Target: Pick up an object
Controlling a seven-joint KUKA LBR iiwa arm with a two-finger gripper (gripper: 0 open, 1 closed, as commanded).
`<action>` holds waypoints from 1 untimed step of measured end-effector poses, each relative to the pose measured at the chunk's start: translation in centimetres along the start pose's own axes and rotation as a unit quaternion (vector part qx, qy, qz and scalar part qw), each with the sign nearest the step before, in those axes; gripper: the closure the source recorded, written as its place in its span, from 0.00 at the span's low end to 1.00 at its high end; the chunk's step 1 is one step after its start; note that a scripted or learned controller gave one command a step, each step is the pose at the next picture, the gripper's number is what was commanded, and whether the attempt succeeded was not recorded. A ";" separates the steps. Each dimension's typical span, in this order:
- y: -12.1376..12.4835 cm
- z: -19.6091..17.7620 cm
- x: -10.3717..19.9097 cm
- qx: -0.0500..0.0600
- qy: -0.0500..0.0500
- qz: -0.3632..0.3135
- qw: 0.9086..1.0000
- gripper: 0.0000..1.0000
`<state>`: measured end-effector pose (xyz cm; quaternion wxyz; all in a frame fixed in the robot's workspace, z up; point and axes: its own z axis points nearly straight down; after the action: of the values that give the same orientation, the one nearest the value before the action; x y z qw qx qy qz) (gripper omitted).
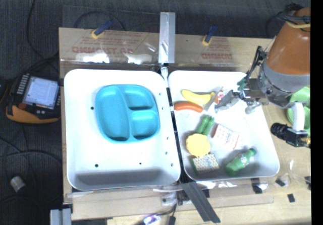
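**Bench hand:** Orange band's in, I see. How far along are you?

**Arm:** Not far, as I judge it. My gripper (234,98) hangs over the upper right part of the right bin (270,141), just beside the banana (198,98), and nothing is lifted. I can't tell whether my jaws are apart or together from this angle; no object sits between them that I can make out. So the whole pick is left to do: choose a thing, come down, close, raise.

**Bench hand:** What's on offer?

**Arm:** All in the right bin. Below the banana lies an orange-red sausage shape (187,107), then a green vegetable (205,124), a yellow round piece (198,144), a speckled block (205,162), a green bottle (240,161) near the front, and a white packet (225,137) in the middle. The left bin (75,133) carries a blue divided tray (127,112).

**Bench hand:** Any writing you can read?

**Arm:** The white packet has red marks, too small to read. Red lettering runs along the board behind both bins under clear film, and I can't make that out either.
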<state>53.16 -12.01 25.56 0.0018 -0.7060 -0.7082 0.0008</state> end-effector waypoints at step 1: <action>3.2 -0.9 0.5 0.000 0.000 0.080 0.997 0.00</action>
<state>56.40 -11.55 26.41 0.0017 -0.7601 -0.6498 0.0009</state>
